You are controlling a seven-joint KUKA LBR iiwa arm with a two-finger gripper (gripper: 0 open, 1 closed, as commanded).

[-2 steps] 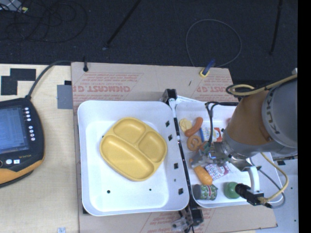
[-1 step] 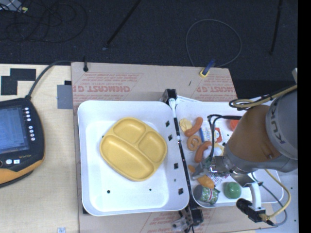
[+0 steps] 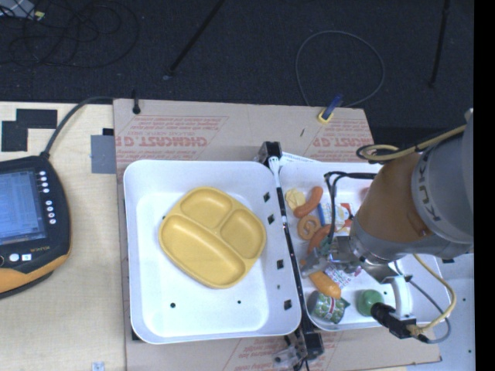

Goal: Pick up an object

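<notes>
Cardboard [image 3: 193, 134] under both bins reads "CHEMCAST GP", inverted.

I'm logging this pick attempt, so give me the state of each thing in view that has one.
yellow divided plate: lying flat, upright, in the left bin, nothing on it.
right bin: crowded with small toy foods.
sausage: lying loose in the right bin.
arm: reaching low over the right bin.
handheld screen: lit.
</notes>
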